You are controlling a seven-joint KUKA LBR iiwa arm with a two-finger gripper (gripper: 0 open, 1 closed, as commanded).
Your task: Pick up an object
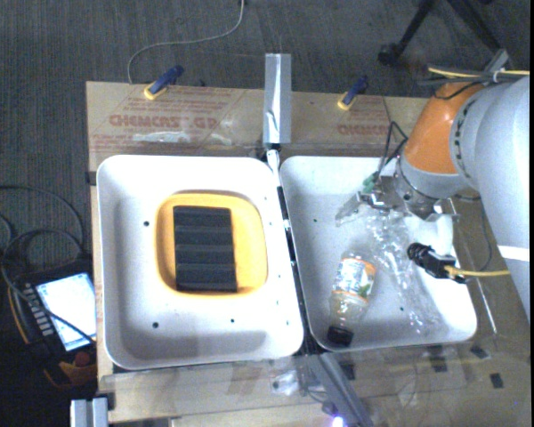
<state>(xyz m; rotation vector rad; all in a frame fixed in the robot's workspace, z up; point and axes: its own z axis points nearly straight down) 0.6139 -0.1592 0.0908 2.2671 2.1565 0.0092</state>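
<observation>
Left bin (pixel 125 238): holds a yellow tray (pixel 254 238) with a black ridged block (pixel 205 247) lying in it.
Right bin (pixel 316 212): holds a plastic bottle (pixel 351 287) on its side, dark cap toward the near edge, and crumpled clear wrap (pixel 400 269) just beside it.
Arm (pixel 481 140): grey with an orange band, reaching in over the right bin's far right corner.
Gripper (pixel 387 194): low above the wrap, apart from the bottle; whether clenched or released cannot be told.
Bench (pixel 178 118): carries both bins side by side.
</observation>
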